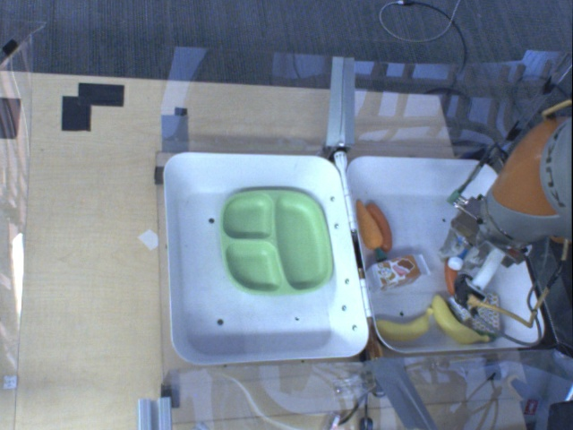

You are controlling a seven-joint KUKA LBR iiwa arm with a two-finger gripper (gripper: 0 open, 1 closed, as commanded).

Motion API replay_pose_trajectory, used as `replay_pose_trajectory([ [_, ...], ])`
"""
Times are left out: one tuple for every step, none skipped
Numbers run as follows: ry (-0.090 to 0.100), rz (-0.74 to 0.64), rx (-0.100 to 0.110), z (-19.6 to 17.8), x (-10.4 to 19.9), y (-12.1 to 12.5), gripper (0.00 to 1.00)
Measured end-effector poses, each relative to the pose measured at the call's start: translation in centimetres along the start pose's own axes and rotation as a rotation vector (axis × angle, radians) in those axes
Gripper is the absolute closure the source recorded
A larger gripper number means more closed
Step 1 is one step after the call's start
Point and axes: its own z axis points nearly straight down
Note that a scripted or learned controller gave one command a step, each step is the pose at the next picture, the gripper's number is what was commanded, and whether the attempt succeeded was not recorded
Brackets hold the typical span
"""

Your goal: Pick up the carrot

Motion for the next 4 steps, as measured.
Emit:
replay_pose_trajectory([
  [-0.004, 0.095, 0.003, -8.6, -3.5, -4.1, 1.0],
  [-0.003, 0.0, 0.004, -8.2, 3.1, -7.7, 1.0],
  [-0.004, 0.025, 0.003, -9.3, -2.4, -5.0, 1.0],
  [-0.002, -0.464, 0.005, -9.2, 4.6, -9.3, 1.0],
])
